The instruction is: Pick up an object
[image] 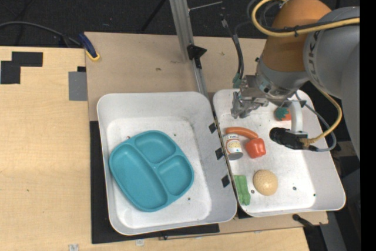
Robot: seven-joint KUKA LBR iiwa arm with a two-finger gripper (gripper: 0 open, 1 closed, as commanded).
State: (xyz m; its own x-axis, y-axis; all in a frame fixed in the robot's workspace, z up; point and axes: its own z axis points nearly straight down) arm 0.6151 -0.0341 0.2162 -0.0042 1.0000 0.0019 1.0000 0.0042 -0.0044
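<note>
My gripper (pixel 239 107) hangs over the back left part of the right bin (pixel 317 200), its fingers pointing down and a little apart with nothing between them. Just in front of it lie an orange carrot (pixel 241 132), a small can with a label (pixel 233 146) and a red pepper piece (pixel 256 149). A tan egg-shaped object (pixel 265 181) and a green stick (pixel 242 189) rest nearer the front of that bin. A green and red item (pixel 283 113) sits partly behind the arm.
The left bin (pixel 111 104) holds a teal divided plate (pixel 151 168). A metal post (pixel 181 14) rises behind the bins. A black cable connector (pixel 286 137) and white bracket (pixel 297 117) hang over the right bin from the arm.
</note>
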